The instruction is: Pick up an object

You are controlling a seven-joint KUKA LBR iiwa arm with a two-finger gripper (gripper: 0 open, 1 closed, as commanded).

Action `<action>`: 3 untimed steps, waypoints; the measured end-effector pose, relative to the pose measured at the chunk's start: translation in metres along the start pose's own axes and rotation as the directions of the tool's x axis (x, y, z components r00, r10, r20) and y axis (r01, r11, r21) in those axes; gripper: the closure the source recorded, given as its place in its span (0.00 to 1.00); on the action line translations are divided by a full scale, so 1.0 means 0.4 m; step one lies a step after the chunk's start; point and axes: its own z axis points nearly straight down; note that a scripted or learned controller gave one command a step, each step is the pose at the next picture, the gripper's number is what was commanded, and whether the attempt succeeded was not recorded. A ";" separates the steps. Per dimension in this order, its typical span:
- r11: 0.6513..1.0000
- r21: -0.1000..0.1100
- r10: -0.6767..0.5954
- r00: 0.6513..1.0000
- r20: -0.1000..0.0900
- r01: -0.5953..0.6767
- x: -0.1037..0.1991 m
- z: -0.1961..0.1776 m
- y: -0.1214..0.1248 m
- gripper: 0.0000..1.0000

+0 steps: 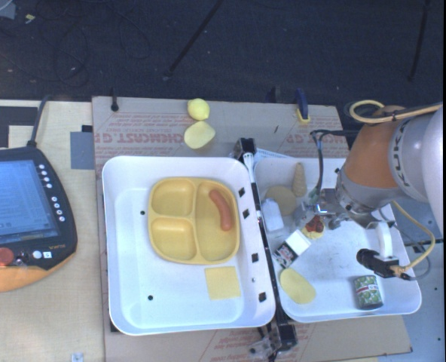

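Note:
My gripper point(318, 214) hangs low over the middle of the right bin point(404, 302), with the grey arm and its orange band reaching in from the right. A small red and orange thing point(314, 225) lies right under the gripper; whether it is held I cannot tell. Close by in this bin are a tan cone point(299, 178), a beige round piece point(281, 197), a white bottle-like thing point(272, 219), a small black and white box point(290, 248), a yellow oval point(297, 286) and a green can point(368, 292).
The left bin point(125, 277) holds a yellow divided plate point(181, 232) with a sausage point(222, 210) in its right compartment, and a flat yellow square point(223, 283). Behind the bins, a lemon point(198, 109) and a yellow oval point(199, 135) lie on the cardboard. A control pendant point(19, 210) sits far left.

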 end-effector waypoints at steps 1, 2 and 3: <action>1.000 0.004 0.004 1.000 -0.003 -0.004 -0.001 -0.027 -0.005 1.00; 1.000 -0.007 -0.004 1.000 -0.001 0.004 0.129 -0.215 0.145 1.00; 1.000 0.004 0.000 1.000 0.000 0.000 0.121 -0.201 0.134 0.00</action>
